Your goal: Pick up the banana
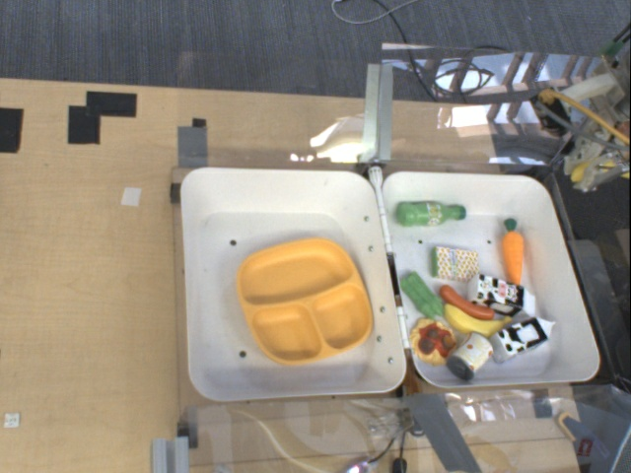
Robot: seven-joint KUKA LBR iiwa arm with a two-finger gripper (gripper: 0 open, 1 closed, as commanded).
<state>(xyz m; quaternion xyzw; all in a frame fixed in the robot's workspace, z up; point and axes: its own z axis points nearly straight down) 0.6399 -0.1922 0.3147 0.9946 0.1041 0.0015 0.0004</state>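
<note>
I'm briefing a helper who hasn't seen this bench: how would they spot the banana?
Look in the right-hand white bin, in the crowded cluster near its front edge. The banana lies there, just below a red sausage; it's the only curved, plain yellow piece in the pile.

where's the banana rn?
The banana lies in the right bin, near its front edge, in the camera view. It sits just below the red sausage, between the pizza slice and the cow-print carton.

An orange divided plate point(303, 300) lies in the left bin point(207, 294) — green bottle point(430, 213), carrot point(513, 254) opposite.
</note>
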